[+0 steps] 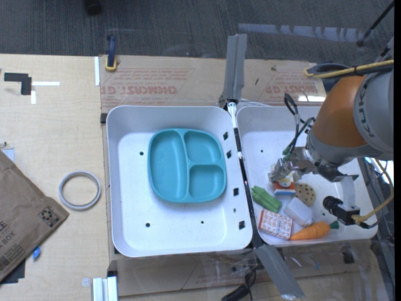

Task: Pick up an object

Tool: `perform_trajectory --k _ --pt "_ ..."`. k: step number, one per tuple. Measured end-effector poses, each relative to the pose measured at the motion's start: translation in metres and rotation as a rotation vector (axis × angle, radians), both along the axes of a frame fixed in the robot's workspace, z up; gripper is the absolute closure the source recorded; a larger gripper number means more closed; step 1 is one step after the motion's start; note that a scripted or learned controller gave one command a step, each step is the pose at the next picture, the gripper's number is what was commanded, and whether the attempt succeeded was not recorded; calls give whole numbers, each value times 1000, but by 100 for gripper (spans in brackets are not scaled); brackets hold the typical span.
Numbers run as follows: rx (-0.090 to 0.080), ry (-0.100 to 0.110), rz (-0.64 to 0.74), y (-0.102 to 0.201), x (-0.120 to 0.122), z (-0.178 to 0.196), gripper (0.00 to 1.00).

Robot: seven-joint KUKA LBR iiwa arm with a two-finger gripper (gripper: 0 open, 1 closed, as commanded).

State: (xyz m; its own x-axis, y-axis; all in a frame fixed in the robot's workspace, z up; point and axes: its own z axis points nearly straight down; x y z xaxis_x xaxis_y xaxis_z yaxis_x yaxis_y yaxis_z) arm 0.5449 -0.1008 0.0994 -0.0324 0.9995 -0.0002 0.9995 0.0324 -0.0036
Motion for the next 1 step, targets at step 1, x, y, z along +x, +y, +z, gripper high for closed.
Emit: perform_trajectory --k 1 --pt "-1 -2 -71 43 14 115 100"
